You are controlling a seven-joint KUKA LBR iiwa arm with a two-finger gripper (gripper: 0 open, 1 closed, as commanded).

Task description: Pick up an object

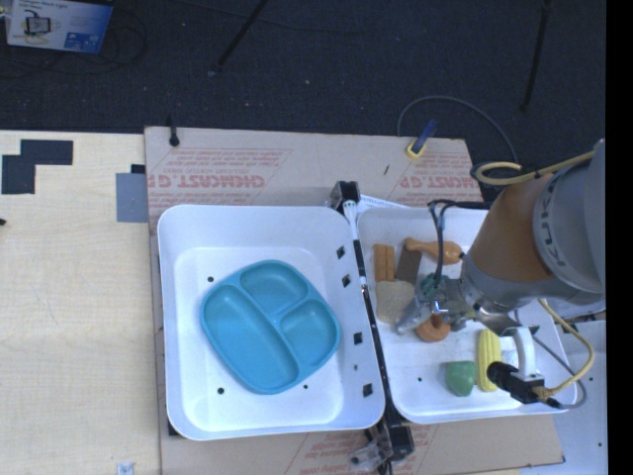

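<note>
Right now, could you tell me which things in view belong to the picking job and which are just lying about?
Part of the job:
gripper
right bin
orange piece
green piece
corn cob
tan block

Just lying about:
blue divided plate in the left bin
blue box on the floor

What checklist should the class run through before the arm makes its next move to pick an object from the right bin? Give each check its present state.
1. Gripper is over the right white bin: ok.
2. Pickable things are in that bin, such as the yellow corn cob and the green rounded lump: ok.
3. Small orange-brown round object sits right below the gripper: ok.
4. Something is already held between the fingers: cannot tell.
5. Blue sectioned plastic tray lies in the left white bin, away from the arm: ok.
</note>
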